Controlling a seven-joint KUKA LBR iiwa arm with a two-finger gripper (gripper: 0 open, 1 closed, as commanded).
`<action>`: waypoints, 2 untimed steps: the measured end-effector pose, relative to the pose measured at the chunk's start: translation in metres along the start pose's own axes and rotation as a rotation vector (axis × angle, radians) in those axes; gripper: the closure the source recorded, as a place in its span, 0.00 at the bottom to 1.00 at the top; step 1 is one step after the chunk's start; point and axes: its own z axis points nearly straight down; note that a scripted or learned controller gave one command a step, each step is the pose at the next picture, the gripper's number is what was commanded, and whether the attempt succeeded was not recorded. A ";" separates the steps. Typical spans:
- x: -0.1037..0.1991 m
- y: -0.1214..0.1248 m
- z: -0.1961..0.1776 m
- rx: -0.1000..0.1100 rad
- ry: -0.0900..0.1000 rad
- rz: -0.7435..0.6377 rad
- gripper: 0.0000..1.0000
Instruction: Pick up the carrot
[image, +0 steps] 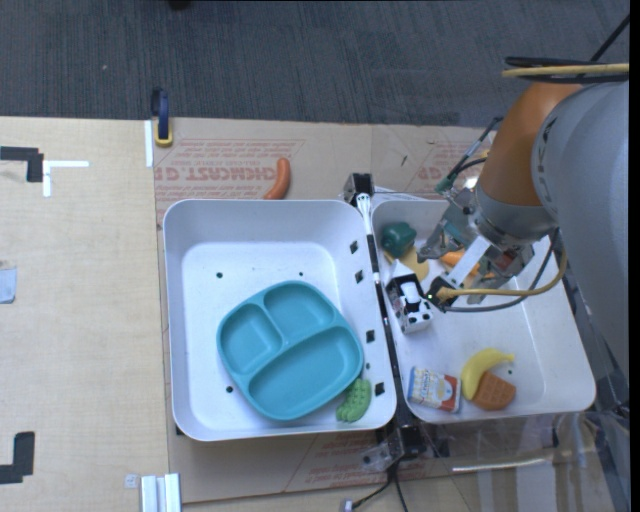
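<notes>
Right now the gripper (462, 262) is hovering in the right bin (560, 345), near its far edge, and an orange piece, probably the carrot (453, 257), is showing just at its tip; its long axis is hidden. Whether the gripper is gripping it or standing apart, I cannot tell. One arm (560, 150) is reaching in. Sharing that bin are one green toy (398, 237), one die (416, 318), one carton (434, 388), one banana (482, 366). One plate (290, 348) and one green piece (354, 400) are lying in the left bin (190, 300).
</notes>
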 end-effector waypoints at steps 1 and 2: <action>-0.002 0.066 0.043 -0.001 0.000 0.217 0.00; -0.065 0.020 0.100 0.004 0.000 0.201 0.00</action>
